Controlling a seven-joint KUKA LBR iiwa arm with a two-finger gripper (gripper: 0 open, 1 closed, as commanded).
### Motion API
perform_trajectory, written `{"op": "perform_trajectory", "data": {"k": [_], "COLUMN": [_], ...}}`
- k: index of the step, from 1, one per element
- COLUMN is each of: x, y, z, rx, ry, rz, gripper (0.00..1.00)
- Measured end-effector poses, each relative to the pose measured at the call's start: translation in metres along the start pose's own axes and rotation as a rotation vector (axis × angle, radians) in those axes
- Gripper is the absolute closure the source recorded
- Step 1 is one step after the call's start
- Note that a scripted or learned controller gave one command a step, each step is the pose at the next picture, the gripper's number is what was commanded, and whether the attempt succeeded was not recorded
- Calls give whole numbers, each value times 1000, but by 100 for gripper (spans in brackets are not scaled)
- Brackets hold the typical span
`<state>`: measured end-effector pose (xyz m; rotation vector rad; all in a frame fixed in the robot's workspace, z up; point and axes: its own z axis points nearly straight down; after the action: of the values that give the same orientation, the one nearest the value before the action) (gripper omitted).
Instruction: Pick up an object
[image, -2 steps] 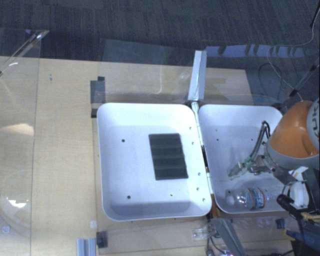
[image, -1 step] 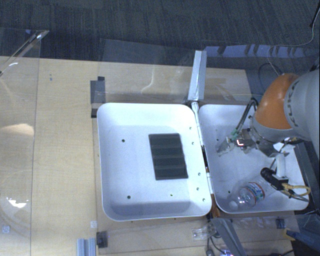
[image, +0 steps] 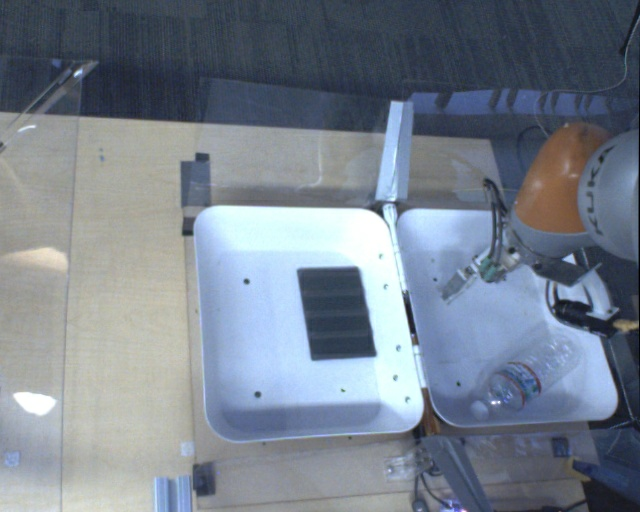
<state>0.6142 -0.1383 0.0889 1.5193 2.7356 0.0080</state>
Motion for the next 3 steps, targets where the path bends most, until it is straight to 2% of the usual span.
{"op": "perform_trajectory", "data": {"k": [1, 2, 3], "x": [-48, -50, -37], "y": [20, 25, -1], "z": [1, -13, -118], "rx": [10, -4, 3], "ry": [15, -5, 1], "rz": [-195, -199, 129], "gripper": [0, 100, 100]}}
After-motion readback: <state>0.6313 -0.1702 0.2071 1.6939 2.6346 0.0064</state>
